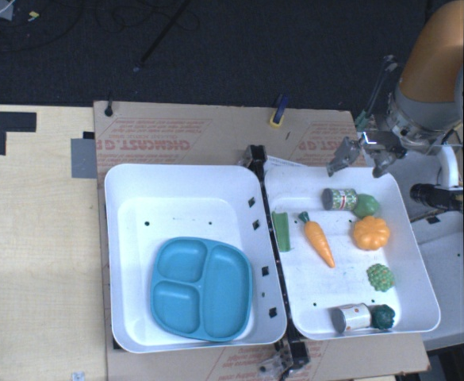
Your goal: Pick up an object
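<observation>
the jaws stand spread apart with nothing between them, the gripper (363,159) hanging over the far edge of the right bin (422,276), its two dark fingers (341,159) angled down and outward. above them the grey wrist rises into the orange band of the arm (436,50), which comes in from the right side of the view.

just below the jaws, inside the right bin, a small can with a red and white label (341,199) lies on its side, touching a green rounded piece (366,205) at its right end. near these, a little lower, sits an orange pumpkin-like toy (371,233). to its left a toy carrot (319,241) lies at a slant, green top toward the far side, and a flat green strip (281,231) lies beside the bin's left wall. lower on the right is a knobbly green broccoli-like piece (381,277). close to the near wall a grey cylinder with a red band (350,318) lies touching a dark green ball (383,317).

the left bin (136,205) holds a blue divided plate (201,289) in its near half. both bins rest on a cardboard sheet (176,133) laid on the pale wooden desk (33,252).
</observation>
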You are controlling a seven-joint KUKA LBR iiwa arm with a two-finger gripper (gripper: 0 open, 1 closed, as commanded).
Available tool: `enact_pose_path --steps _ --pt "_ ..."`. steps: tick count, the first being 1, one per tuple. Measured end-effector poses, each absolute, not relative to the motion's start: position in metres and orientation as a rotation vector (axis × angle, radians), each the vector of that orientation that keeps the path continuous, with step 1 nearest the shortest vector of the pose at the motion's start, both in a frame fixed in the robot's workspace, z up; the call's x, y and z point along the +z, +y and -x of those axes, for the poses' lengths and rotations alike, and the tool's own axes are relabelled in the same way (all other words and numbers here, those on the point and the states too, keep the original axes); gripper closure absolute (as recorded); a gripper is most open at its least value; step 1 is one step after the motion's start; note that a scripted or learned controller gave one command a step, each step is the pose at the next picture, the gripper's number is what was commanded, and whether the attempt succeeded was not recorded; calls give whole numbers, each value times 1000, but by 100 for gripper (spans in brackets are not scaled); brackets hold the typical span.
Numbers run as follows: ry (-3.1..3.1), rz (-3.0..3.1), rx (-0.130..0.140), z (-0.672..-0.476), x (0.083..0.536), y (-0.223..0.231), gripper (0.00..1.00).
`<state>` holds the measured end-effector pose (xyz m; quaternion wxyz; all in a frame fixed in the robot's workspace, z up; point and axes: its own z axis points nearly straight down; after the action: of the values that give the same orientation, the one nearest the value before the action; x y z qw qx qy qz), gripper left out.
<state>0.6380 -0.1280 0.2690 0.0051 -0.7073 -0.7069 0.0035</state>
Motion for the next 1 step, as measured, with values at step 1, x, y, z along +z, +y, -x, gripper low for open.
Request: enact_pose_path --steps 1 --pt "-2221 2219 1 -640 275 -128 0"
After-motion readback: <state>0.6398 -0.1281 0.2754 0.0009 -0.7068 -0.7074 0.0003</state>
